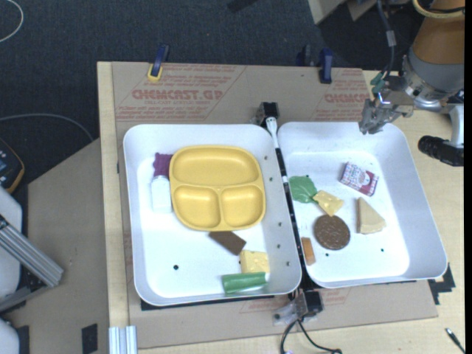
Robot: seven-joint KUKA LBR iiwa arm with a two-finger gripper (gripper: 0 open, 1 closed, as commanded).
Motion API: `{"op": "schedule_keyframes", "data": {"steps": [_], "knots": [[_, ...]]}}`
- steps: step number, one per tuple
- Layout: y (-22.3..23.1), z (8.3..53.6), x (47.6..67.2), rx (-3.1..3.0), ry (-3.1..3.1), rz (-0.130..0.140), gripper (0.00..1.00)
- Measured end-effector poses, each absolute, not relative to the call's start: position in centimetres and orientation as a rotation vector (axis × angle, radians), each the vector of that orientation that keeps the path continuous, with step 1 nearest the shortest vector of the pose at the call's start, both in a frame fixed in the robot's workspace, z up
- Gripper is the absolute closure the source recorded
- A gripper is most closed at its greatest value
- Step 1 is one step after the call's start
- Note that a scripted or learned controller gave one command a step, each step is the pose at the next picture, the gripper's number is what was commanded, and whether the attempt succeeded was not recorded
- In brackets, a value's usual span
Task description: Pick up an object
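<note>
My gripper [371, 122] hangs over the far right corner of the right bin [413, 198], with nothing visible between its fingers. The right bin holds a red and white packet [358, 178], a green leaf-shaped piece [302, 189], a small yellow wedge [328, 202], a pale cheese wedge [369, 217], a brown round cookie [332, 232] and a small orange stick [307, 250]. All lie below and to the left of the gripper, apart from it.
The left bin [140, 220] holds a yellow divided plate [217, 185], a white and purple bottle [160, 183], a brown bar [227, 240], a yellow cube [254, 260] and a green piece [243, 282]. A black ridge [279, 175] runs between the bins.
</note>
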State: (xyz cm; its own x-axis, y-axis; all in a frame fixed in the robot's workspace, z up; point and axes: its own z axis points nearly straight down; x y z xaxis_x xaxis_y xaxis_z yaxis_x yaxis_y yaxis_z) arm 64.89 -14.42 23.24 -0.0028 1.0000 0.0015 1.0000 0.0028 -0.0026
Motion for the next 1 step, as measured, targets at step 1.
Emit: {"op": "schedule_keyframes", "data": {"steps": [1], "knots": [[-10.43,22.03,61.34,-2.215,-2.221,0.004,1.00]]}}
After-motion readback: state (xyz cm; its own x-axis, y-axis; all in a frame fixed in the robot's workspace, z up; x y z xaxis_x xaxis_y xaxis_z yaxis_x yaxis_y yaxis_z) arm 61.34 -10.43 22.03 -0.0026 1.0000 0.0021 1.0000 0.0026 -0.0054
